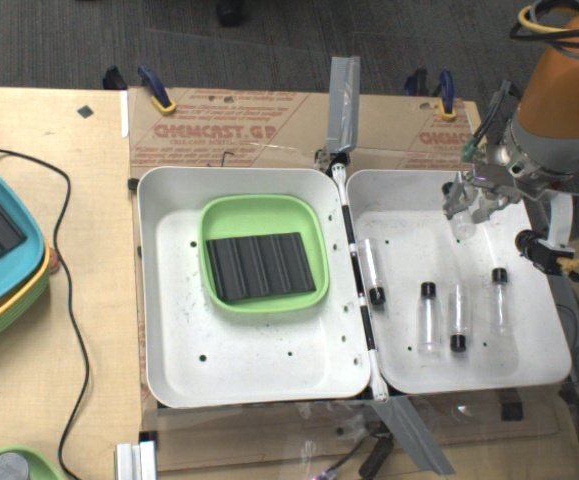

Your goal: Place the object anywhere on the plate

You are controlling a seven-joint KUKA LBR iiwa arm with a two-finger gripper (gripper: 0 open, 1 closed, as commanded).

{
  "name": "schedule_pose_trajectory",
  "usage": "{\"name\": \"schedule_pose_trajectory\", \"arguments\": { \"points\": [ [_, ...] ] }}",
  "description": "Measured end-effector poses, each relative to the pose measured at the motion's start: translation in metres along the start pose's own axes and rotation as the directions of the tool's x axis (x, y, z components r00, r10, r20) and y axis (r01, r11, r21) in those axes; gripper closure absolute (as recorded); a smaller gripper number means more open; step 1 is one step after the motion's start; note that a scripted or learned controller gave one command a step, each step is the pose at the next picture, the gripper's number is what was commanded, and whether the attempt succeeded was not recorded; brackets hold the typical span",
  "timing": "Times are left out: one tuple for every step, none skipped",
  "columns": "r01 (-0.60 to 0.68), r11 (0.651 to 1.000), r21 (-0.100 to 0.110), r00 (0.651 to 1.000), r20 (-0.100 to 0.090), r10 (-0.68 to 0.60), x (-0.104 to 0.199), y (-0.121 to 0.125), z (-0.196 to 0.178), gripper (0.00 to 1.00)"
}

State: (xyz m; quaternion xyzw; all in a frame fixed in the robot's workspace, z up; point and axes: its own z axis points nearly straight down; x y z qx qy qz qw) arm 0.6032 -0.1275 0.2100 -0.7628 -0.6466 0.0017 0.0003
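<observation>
- The two-finger gripper (466,211) hovers at the right white bin's (539,366) one o'clock corner; whether it is released or clenched, I cannot tell.
- Four clear plastic vials with black caps (427,316) lie toward six o'clock, ungrasped.
- They are slick and round, so one could roll away or slip out before reaching the square green plate (312,224) in the left bin.

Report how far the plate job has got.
Nothing looks done: the green plate in the left bin carries just its dark ribbed mat. In hand: the gripper hangs over the right bin. Left: four clear tubes lie there, none lifted or placed.
</observation>
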Motion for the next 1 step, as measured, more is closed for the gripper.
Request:
{"name": "schedule_pose_trajectory", "arguments": {
  "points": [
    [0.000,1.000,0.000,1.000,0.000,0.000,0.0000,0.0001,-0.0001,0.00]
  ]
}}
